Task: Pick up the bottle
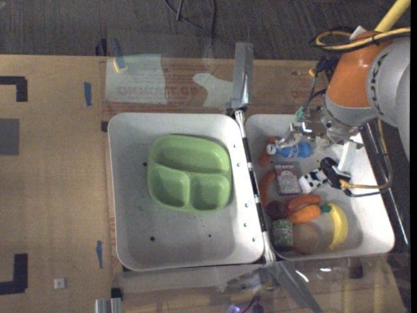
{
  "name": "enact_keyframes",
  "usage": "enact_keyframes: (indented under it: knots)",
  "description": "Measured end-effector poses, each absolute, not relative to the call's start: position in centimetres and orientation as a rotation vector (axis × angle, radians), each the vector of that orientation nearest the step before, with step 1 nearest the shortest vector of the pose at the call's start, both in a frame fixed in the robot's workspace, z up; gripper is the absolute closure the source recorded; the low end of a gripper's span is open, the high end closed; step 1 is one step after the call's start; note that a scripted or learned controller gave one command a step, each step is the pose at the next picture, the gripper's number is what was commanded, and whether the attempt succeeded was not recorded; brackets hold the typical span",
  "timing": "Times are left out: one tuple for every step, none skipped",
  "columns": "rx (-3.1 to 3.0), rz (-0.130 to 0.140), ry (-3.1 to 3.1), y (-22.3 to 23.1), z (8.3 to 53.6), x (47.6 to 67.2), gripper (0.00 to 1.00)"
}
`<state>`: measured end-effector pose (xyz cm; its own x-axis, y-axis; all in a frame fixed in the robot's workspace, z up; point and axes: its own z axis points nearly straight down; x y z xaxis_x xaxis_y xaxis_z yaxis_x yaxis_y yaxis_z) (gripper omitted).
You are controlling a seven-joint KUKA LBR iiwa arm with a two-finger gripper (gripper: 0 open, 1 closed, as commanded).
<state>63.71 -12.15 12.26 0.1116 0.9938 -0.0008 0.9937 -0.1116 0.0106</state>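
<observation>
The bottle (294, 150) is blue with a pale cap end pointing left, and it lies on its side in the upper part of the right bin (381, 237). My gripper (298, 133) hangs from the orange-banded wrist (348, 87), directly over the bottle's upper edge and close to it. Whether it touches the bottle cannot be told from this angle. The wrist hides the bin's far right corner.
Below the bottle the right bin is crowded: a small pink box (287, 179), a black-and-white toy (319, 178), a sausage (266, 184), carrots (304, 208), a banana (337, 225) and a brown round fruit (306, 238). A green divided plate (190, 173) lies in the left bin (130, 240).
</observation>
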Motion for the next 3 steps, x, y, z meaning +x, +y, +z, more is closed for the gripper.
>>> enact_keyframes:
  knots:
    - [2.359, 0.017, 2.053, -12.8, 10.5, 62.5, 0.00]
    - [2.360, 0.023, 2.050, -12.7, 11.6, 62.6, 1.00]
    - [2.127, 0.002, 2.306, -16.6, 27.5, 66.8, 1.00]
